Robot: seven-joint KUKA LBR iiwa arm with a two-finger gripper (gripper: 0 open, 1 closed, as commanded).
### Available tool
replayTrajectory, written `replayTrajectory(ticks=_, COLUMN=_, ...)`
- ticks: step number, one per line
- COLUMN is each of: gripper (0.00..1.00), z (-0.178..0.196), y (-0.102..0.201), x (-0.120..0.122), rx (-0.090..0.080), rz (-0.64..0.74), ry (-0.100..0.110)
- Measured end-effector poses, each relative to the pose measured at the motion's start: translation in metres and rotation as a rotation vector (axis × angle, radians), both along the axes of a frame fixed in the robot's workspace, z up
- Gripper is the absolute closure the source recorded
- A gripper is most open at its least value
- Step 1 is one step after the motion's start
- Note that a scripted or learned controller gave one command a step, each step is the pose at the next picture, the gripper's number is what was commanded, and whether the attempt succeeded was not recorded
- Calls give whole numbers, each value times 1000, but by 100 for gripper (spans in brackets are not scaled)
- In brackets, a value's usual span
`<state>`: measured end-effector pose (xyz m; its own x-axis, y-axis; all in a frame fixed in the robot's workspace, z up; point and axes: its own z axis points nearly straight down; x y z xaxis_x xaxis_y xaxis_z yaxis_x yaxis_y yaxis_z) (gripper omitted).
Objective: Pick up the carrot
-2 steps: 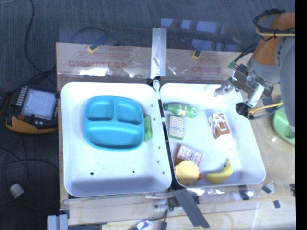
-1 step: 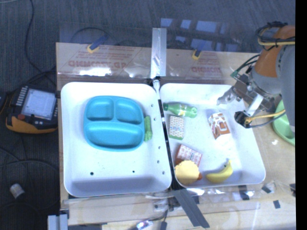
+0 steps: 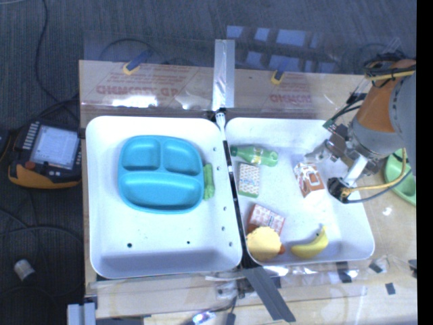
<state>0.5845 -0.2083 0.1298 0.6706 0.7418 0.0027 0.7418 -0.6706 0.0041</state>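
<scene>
The hand (image 3: 323,162) hovers over the right bin (image 3: 365,239), seemingly empty

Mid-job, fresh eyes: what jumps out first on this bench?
The big blue tray in the left bin. Then the right bin with its clutter: a green bottle near the top, a banana at the front. The arm hangs over its right edge.

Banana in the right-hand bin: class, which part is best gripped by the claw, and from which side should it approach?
Probably the middle of the banana, coming straight down from above. It lies flat with its length running left to right, so closing across the narrow width suits it. The round yellow-orange fruit crowds its left end and the bin's near wall sits close, so a sideways approach looks poor.
</scene>
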Motion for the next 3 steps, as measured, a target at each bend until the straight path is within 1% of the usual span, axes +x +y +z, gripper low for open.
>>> replayTrajectory(ticks=1, gripper=0, z=103, y=-7, x=16, rx=-1, rz=0, ry=8)
replayTrajectory(ticks=2, gripper=0, z=2, y=27, x=43, rx=1, rz=87, ry=11)
replayTrajectory(ticks=3, gripper=0, z=169, y=12, x=78, rx=-3, rz=8, ry=8)
